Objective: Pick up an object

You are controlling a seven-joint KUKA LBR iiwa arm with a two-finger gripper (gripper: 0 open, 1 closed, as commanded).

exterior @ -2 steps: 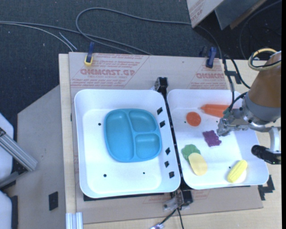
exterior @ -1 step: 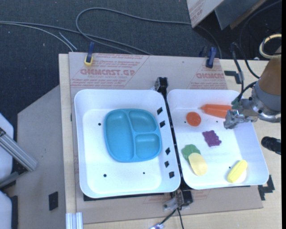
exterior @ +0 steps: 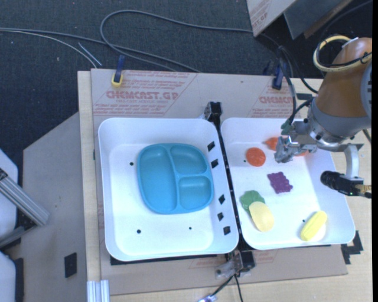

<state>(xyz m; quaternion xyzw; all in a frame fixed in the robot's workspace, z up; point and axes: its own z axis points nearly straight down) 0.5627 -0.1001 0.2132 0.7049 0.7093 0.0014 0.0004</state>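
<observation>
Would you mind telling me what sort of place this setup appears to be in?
Probably a robotics lab test bench: two white bins clamped to a board, a blue divided tray in one, toy food like the purple grapes in the other, and loose cables on the floor.

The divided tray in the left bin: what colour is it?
Light blue; the divided tray shows plainly in the camera view, lying in the left bin.

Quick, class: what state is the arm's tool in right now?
Tool: low in the right bin, beside the orange round piece; whether open or closed cannot be told.
</observation>
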